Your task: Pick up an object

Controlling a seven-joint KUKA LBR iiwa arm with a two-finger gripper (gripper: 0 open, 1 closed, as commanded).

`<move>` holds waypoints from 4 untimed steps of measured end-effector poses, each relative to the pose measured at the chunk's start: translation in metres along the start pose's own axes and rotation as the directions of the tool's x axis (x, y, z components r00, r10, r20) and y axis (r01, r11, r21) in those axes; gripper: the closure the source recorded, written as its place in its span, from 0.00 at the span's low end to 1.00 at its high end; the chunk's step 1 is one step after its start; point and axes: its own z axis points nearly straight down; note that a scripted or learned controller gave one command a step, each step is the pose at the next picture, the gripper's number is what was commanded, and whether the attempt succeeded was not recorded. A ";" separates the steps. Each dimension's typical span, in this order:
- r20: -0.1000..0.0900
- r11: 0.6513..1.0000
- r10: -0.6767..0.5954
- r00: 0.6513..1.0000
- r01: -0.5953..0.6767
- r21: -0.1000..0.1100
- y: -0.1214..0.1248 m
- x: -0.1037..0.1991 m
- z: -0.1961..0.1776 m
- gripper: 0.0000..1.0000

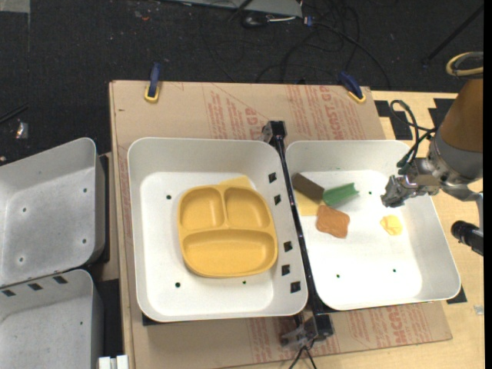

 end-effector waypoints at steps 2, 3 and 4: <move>0.001 1.000 0.000 1.000 0.000 -0.002 -0.004 -0.003 -0.101 1.00; -0.002 1.000 -0.003 1.000 0.003 0.005 0.005 0.047 -0.079 1.00; -0.003 1.000 -0.003 1.000 0.003 0.006 0.019 0.099 -0.059 1.00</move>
